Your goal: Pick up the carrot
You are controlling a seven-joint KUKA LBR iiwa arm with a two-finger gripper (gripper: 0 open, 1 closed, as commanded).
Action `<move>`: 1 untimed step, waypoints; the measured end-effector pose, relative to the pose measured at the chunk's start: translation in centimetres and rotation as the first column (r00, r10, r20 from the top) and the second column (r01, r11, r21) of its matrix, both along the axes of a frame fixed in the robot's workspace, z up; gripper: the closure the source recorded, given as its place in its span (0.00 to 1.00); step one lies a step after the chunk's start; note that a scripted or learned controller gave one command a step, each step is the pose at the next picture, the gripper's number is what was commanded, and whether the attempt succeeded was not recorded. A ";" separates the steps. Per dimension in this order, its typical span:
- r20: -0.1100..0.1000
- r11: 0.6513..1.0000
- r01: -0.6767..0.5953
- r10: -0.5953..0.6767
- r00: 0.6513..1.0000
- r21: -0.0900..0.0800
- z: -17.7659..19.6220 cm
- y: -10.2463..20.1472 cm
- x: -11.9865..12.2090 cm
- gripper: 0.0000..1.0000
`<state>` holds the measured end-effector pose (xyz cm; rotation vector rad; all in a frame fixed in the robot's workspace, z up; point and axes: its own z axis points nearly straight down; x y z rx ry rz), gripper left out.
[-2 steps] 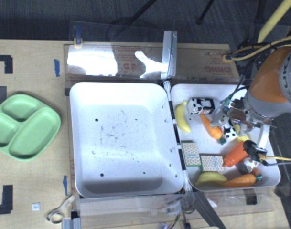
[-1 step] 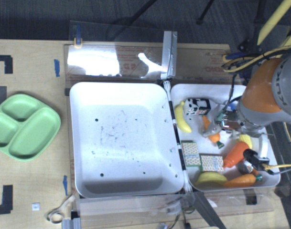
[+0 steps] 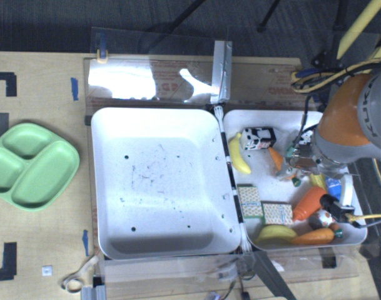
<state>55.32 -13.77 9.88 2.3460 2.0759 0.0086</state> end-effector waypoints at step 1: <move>-0.008 0.998 -0.065 0.065 0.998 0.002 22.5 4.1 3.4 1.00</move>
